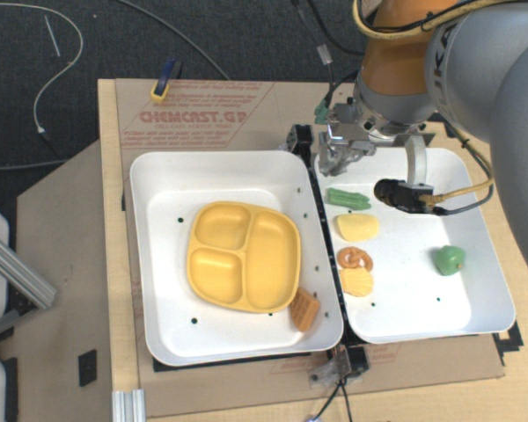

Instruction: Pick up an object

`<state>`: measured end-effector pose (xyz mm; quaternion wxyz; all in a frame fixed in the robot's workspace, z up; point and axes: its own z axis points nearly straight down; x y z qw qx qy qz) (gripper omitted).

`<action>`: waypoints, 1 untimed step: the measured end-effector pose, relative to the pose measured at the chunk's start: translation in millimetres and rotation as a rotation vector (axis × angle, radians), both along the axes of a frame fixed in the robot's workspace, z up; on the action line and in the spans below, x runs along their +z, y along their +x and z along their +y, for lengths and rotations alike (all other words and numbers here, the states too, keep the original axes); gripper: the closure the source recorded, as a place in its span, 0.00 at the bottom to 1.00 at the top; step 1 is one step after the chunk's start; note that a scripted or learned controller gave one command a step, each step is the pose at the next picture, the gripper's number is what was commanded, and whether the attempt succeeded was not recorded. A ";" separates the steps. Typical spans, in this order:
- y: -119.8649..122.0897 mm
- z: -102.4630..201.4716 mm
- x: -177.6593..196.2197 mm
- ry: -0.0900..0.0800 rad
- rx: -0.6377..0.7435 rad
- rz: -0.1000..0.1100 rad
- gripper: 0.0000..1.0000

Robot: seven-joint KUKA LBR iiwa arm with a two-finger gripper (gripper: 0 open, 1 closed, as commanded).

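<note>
My gripper hangs over the far left corner of the right bin, just above a green bean pod. Nothing shows between its fingers. Below the pod along the bin's left side lie a pale yellow wedge, a brown pretzel and a yellow-orange chip. A green round piece rests near the bin's right side.
The left bin holds a yellow divided plate in its middle and a brown waffle-like cracker at its near right corner. A blue clip lies on the cardboard behind the bins.
</note>
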<state>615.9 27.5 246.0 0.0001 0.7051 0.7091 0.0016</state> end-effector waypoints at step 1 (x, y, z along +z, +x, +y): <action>26.4 48.1 -18.2 -0.001 0.000 0.001 1.00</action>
